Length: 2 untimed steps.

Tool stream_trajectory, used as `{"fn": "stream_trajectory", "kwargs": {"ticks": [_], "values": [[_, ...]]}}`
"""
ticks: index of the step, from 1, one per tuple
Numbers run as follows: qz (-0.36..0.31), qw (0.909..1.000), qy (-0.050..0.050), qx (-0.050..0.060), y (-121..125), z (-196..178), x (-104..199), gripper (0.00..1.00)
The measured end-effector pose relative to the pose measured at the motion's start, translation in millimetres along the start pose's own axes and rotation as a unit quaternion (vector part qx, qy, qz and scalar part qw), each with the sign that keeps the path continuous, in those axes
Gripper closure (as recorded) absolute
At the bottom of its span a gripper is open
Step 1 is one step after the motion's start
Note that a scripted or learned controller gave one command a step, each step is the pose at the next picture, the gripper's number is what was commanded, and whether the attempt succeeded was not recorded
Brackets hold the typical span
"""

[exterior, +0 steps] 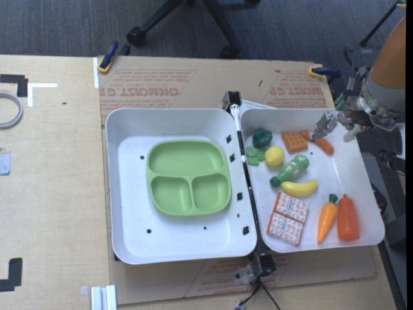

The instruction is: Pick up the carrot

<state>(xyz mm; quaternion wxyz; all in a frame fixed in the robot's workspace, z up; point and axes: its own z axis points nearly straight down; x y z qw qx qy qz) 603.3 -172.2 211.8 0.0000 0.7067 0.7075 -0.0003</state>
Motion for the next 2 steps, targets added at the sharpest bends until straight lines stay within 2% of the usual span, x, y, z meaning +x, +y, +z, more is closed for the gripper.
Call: {"fn": "stream_trajectory", "kwargs": {"ticks": [1, 2], "values": [[-0.158, 0.9874, 0.0, -0.001, -52, 34, 7, 0.0], [-0.159, 0.9873, -0.001, -0.002, -105, 117, -9, 0.0]]}}
